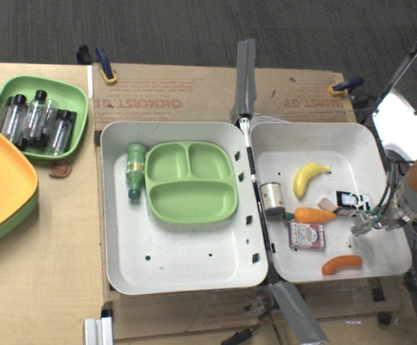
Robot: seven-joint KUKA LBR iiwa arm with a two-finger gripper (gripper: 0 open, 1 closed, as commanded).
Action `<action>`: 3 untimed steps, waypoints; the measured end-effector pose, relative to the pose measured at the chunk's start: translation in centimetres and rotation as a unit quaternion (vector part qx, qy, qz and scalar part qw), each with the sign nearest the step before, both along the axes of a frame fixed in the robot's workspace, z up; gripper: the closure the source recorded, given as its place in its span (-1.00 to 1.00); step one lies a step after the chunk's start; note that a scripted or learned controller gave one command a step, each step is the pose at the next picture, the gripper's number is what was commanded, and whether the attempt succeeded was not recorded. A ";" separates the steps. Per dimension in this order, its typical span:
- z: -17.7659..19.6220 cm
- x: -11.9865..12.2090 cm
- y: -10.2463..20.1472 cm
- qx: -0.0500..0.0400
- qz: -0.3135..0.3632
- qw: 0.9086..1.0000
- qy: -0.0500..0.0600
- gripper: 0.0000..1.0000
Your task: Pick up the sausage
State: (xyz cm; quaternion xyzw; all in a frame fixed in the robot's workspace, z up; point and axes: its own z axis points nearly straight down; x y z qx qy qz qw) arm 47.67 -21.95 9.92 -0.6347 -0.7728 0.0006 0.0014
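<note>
**Gripper low over the right bin, sausage loose near the front edge**

The sausage (341, 264) lies flat on the floor of the right bin (287, 139), close to the bin's front edge and toward its right corner, with nothing touching it. The gripper (363, 226) sits just above and to the right of it, near the bin's right edge, reaching in from that side. Whether its jaws are spread or closed cannot be told; the metal parts blur together, and nothing shows between them.

Up from the sausage, a carrot (313, 215) lies across the middle of the bin, with a small pink packet (307, 236) just in front of it. A can (271, 198) rests on its side by the bin's left edge. A banana (307, 177) lies toward the back, and a small black and white item (350, 199) sits just right of the carrot.

The left bin (122, 264) holds a green divided plate (191, 181) toward its back, and a green bottle (135, 169) lies beside the plate's left edge.

On the bench (43, 293) left of the bins, a green tray (75, 95) carries dark bottles (37, 122), and stacked orange plates (3, 192) sit at the left edge.
</note>
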 end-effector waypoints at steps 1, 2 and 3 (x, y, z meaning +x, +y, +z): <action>0.8 0.0 0.0 0.000 -0.002 1.000 0.000 1.00; -0.8 9.5 -0.2 -0.001 -0.049 0.999 -0.001 1.00; 0.1 9.5 -0.2 -0.002 -0.047 0.999 -0.001 1.00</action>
